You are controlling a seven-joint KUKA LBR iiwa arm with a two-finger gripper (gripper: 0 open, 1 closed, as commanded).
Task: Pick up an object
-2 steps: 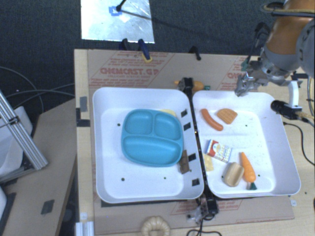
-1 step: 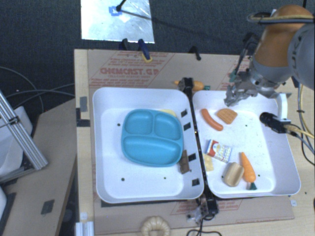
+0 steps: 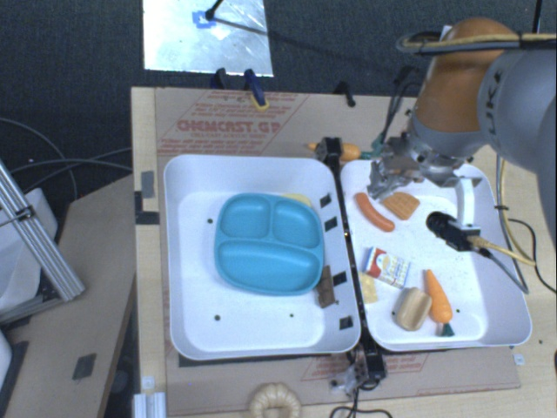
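Floor: dark blue-grey carpet (image 3: 70,50) lay around the bench.
Bench top: tan cardboard sheet with red print (image 3: 228,122) covered it.
Far side: shiny silver square panel (image 3: 207,23) lay on the carpet.
Left edge: slanted aluminium frame rail (image 3: 35,242) stood near thin black cables (image 3: 52,159).

Orange sausage (image 3: 373,212) lies slanted beside a ridged, perhaps waffle-like, piece (image 3: 402,205).

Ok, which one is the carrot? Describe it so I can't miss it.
Look in the right bin, at its near right corner. The carrot lies there beside a tan rounded block. It is the slim orange piece tapering to a green tip.
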